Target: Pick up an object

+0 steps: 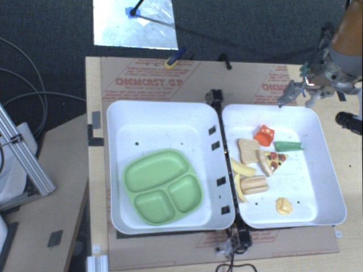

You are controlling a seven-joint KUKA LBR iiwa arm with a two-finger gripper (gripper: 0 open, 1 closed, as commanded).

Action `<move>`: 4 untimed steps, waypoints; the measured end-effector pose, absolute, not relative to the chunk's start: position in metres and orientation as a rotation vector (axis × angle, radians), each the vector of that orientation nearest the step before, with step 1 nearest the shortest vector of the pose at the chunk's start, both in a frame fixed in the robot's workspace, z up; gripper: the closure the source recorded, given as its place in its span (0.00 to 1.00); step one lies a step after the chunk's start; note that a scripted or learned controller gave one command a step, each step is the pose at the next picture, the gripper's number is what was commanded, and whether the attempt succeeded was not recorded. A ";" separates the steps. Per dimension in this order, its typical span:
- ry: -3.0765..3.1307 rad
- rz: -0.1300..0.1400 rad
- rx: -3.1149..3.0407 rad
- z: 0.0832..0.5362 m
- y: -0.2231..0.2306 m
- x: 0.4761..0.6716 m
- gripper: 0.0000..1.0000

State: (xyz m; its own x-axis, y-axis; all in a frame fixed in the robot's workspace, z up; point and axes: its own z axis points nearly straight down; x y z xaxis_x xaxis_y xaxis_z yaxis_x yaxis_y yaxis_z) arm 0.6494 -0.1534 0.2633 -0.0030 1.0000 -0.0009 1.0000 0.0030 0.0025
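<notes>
**A:** What's the setting?

**B:** A dark carpeted floor, with a cardboard-covered bench on it. Two shallow white bins sit side by side on the cardboard. A shiny square sheet lies on the floor at the far side.

**A:** Where are the things to pick?

**B:** All in the right bin, as toy food. A red piece lies toward the far side, with a green bean-like piece just to its right. Nearer, a tan bread slice touches a pizza slice on its right. A banana lies by the left wall, a hot dog just near of it, and a small yellow lump sits apart toward the near right corner.

**A:** And the gripper?

**B:** The gripper hangs over the far rim of the right bin, well apart from every toy. Its two fingers are spread wide with nothing between them. The grey arm with its orange band reaches in from the right.

**A:** The other bin?

**B:** The left bin holds a green divided tray with three compartments, toward its near side.
</notes>
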 end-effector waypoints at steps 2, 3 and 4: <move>2.215 0.002 2.219 0.084 -0.198 0.630 0.00; 2.226 0.002 2.214 0.085 -0.164 0.622 0.00; 2.225 0.002 2.218 0.086 -0.207 0.653 0.00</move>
